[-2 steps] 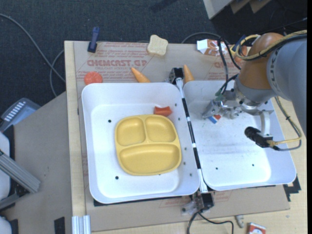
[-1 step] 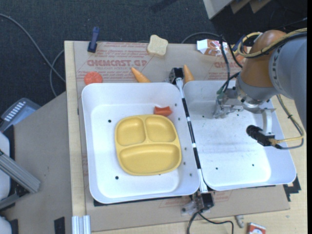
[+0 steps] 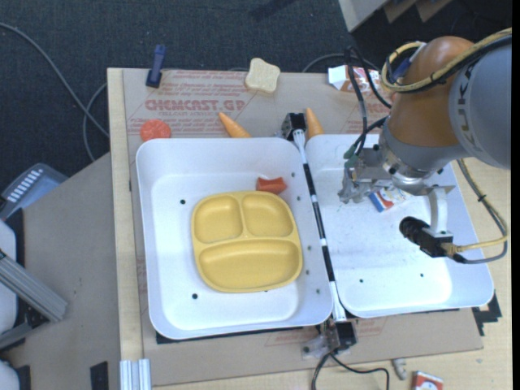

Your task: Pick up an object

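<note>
My gripper (image 3: 360, 184) hangs low over the back left part of the right bin (image 3: 406, 287). A small red, white and blue object (image 3: 381, 200) lies on the bin floor just to the right of the gripper, partly hidden by it. I cannot see whether it is between the fingers. In the left bin (image 3: 162, 218) a yellow divided plate (image 3: 244, 240) sits in the middle. A small orange piece (image 3: 271, 184) lies behind the plate near the back wall.
On the board behind the bins lie a slice of bread (image 3: 262, 75), an orange carrot piece (image 3: 234, 125), another orange piece (image 3: 313, 122), a red-orange disc (image 3: 154, 130), a blue item (image 3: 155, 65) and a small packet (image 3: 357, 78).
</note>
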### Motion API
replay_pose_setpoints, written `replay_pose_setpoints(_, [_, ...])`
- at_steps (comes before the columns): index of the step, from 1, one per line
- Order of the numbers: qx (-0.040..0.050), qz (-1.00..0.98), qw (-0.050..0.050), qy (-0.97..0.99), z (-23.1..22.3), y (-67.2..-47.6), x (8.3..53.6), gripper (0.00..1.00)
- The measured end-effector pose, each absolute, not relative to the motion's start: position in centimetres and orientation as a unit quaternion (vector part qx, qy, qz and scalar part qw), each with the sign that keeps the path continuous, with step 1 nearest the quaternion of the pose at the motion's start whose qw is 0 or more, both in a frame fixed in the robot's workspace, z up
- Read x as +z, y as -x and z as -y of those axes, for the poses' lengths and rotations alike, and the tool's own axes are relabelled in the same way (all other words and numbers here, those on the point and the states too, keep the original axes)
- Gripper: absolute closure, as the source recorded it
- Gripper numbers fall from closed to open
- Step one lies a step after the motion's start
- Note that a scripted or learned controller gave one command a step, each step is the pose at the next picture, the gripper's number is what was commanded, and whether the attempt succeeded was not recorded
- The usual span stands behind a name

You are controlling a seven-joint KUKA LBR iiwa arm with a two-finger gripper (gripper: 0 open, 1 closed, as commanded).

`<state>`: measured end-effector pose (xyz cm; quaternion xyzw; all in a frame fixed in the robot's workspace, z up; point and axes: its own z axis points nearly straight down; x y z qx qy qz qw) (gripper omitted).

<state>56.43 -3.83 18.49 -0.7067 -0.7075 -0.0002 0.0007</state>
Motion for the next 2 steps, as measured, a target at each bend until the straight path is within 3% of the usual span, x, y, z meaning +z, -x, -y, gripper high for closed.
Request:
replay_pose_setpoints(1, [-0.0002,0.707,-0.001,0.707,7.33,-57.07,21.23,1.0])
replay_pose_setpoints(2, [-0.0003,0.707,-0.001,0.707,7.3,-57.06,21.2,0.0])
